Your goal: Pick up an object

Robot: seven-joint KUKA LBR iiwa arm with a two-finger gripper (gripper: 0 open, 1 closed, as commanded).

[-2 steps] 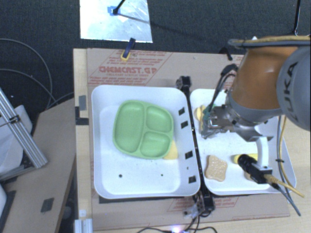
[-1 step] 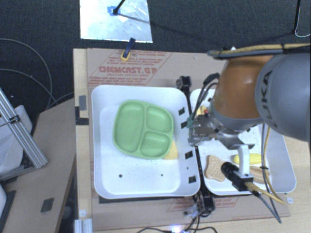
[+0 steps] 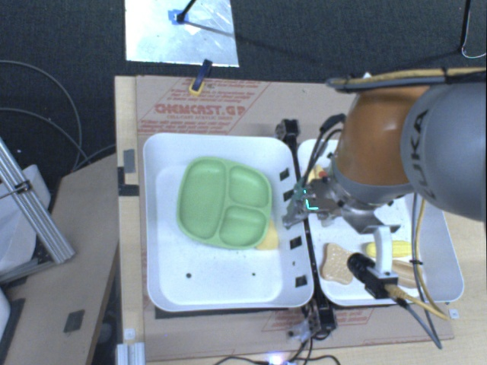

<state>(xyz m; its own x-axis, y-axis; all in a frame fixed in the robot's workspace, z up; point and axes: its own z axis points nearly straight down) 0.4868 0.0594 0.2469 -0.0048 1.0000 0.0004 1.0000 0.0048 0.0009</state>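
Note:
My gripper point(image 3: 303, 206) hangs over the left edge of the right bin point(image 3: 434, 280), close to the divider between the two bins, and the arm's wrist covers most of it from above. In the right bin a tan, toast-like piece point(image 3: 335, 263) lies at the front left, with a yellow corn cob point(image 3: 389, 248) just to its right, both partly under the arm. A green divided plate point(image 3: 225, 201) lies in the left bin point(image 3: 221, 287). Something yellow point(image 3: 268, 239) peeks out from under the plate's lower right rim.
A black part and a yellow cable point(image 3: 417, 295) of the arm hang over the right bin's front. Black clips point(image 3: 295, 242) sit along the divider. Beyond the bins lie brown cardboard point(image 3: 205, 105) and a shiny sheet point(image 3: 181, 20). A metal frame point(image 3: 30, 211) stands at left.

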